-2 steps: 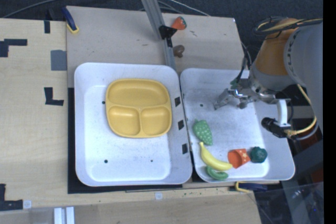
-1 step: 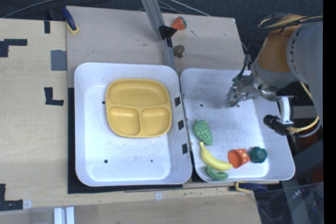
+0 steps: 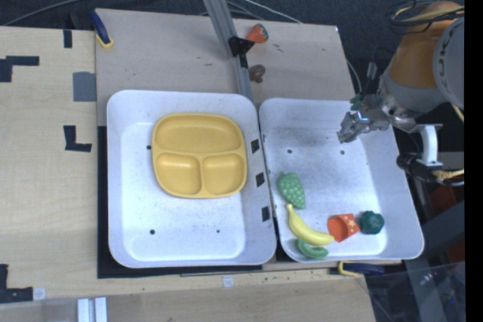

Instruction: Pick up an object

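Note:
The right bin (image 3: 317, 124) holds several toy foods along its near side. A green bunch of grapes (image 3: 292, 189) lies near the bin's left wall. In front of it a yellow banana (image 3: 306, 229) rests over a small green piece (image 3: 312, 249). An orange-red piece (image 3: 343, 226) and a dark green broccoli-like piece (image 3: 370, 222) sit at the near right. My gripper (image 3: 349, 130) hangs above the far right part of this bin, well apart from all the toys, with nothing visible in it.
The left bin (image 3: 128, 185) carries a yellow three-compartment plate (image 3: 200, 153). A grey pole (image 3: 219, 4) slants over the bench behind the bins. A small orange object (image 3: 258, 32) and a brown one (image 3: 256, 73) lie on the bench beyond the bins.

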`<state>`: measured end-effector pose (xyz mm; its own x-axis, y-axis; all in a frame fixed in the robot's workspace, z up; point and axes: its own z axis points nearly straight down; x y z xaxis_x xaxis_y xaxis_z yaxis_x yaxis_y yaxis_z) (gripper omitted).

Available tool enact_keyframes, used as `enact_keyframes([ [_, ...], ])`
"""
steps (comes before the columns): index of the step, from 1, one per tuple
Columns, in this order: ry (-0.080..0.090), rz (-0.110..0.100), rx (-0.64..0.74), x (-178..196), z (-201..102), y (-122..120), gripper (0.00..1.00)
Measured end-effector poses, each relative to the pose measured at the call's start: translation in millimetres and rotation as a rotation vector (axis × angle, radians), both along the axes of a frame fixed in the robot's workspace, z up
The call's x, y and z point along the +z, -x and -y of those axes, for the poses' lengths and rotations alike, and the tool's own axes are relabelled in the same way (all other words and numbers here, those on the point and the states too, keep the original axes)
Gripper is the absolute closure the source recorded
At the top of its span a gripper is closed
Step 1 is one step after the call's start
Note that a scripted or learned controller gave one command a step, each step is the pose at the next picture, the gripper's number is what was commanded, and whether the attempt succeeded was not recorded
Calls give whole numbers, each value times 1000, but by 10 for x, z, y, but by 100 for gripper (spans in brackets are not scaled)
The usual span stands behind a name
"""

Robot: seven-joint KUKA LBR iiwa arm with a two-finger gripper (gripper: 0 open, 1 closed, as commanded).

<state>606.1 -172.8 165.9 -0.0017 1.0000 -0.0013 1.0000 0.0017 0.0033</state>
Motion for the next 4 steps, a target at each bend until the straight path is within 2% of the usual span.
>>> enact_keyframes([
  [1, 0, 1, 1, 569, -69, 60, 100],
  [2, 0, 1, 0, 1026, -18, 1, 100],
  [3, -3, -3, 5, 1061, -542, -39, 100],
  [4, -2, -6, 5, 863, -1076, -104, 100],
])
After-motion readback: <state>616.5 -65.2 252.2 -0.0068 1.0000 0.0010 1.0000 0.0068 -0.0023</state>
